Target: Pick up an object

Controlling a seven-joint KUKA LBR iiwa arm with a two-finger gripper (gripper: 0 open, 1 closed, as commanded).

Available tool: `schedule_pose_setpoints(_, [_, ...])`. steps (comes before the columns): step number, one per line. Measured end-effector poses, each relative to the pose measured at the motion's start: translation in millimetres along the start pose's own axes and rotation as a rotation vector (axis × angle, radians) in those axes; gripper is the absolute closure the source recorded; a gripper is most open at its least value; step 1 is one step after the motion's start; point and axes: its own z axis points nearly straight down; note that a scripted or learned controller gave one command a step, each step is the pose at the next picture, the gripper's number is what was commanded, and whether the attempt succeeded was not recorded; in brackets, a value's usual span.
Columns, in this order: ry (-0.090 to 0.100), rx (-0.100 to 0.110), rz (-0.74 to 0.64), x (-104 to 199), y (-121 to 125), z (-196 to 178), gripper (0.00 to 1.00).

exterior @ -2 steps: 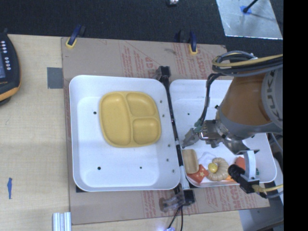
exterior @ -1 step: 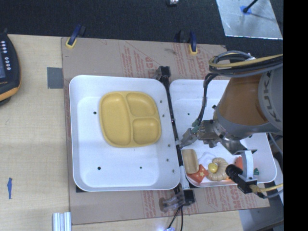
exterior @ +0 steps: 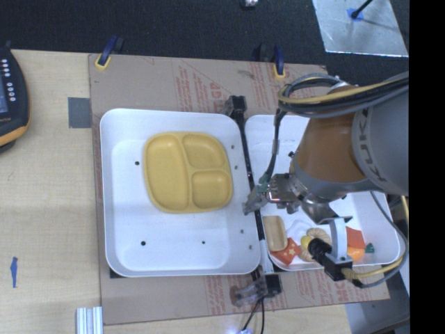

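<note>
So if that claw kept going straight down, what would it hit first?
The gripper points down into the right shallow white bin, so it would likely meet the bin floor by the left wall, just short of the tan bread-like piece. Depth is unclear.

This is a robotics lab test station. A grey-and-orange industrial robot arm [exterior: 334, 152] reaches over two white bins [exterior: 111, 186]. They sit on a cardboard sheet [exterior: 174, 78] held to a wooden bench [exterior: 42, 221] by clamps [exterior: 106, 53] (one yellow, one blue). A button-faced control pendant [exterior: 10, 96] lies at the bench's left edge.
</note>
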Motion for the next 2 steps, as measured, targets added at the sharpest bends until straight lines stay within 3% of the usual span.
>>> schedule_pose_setpoints(1, [-0.002, -0.001, 0.001, -3, 0, -10, 1.0])
schedule_pose_setpoints(2, [0.002, 0.007, -0.002, 55, 0, 1, 1.0])
